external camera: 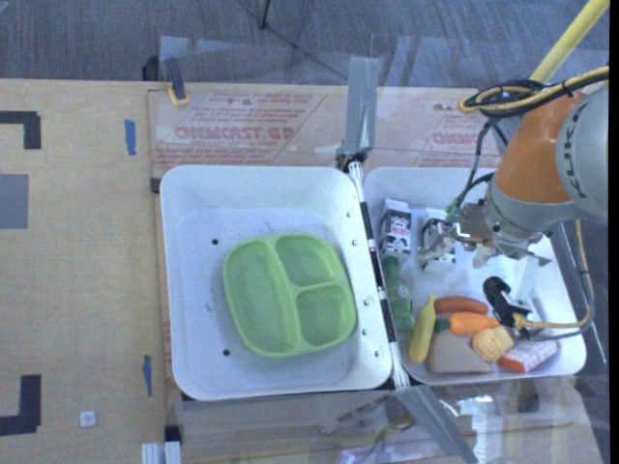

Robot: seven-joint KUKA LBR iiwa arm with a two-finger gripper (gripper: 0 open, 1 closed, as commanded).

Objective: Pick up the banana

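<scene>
Over the right bin [569, 356] the hand [440, 245] hangs above the bin's middle, its metal fingers pointing left — whether they are spread or closed I cannot tell, and nothing shows between them. Well below it, near the bin's front-left corner, the banana [423, 328] lies upright along the left wall, just beside a sausage [461, 304], a carrot [474, 323] and a corn cob [492, 341]. On the left bin [184, 356] sits a green divided plate [288, 294].

Green divided plate [289, 294] in left white bin [184, 211], carrot [472, 323], corn cob [492, 341], small carton [397, 228]
</scene>
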